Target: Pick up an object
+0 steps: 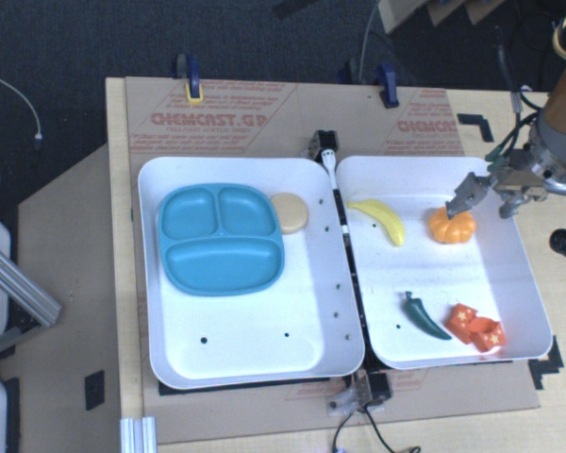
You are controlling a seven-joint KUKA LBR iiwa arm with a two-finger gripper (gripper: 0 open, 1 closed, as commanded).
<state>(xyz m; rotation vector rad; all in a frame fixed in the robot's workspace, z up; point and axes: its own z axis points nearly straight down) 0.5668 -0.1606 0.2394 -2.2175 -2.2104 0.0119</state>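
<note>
- A small orange pumpkin-shaped toy with ribbed sides (452, 226) sits in the right white plastic bin (533, 291), in its far part, directly under the near finger of the gripper.
- The grey two-finger gripper (485, 199) hangs over that bin's far right corner with its fingers spread apart; the left finger (464, 196) slants down onto the top of the pumpkin and seems to touch it, while the other finger (509, 203) hangs clear to the right, so nothing is clamped between them.
- To the gripper's left, a curved yellow toy banana (380, 220) lies on the bin floor, near the pumpkin but apart from it.
- Nearer the camera than the gripper, a dark green toy chilli pepper (423, 315) lies slantwise, and just to its right sits a red, lumpy toy, perhaps a cut tomato or strawberry, (476, 327) close to the bin's near right corner.
- Far to the gripper's left, across the divide between the bins, the left white plastic bin (255, 343) holds a blue three-compartment plastic plate (222, 239).
- A pale cream round disc, like a biscuit, (290, 212) touches that plate's right edge.
- Both bins rest on a brown cardboard sheet with red lettering (217, 116).
</note>
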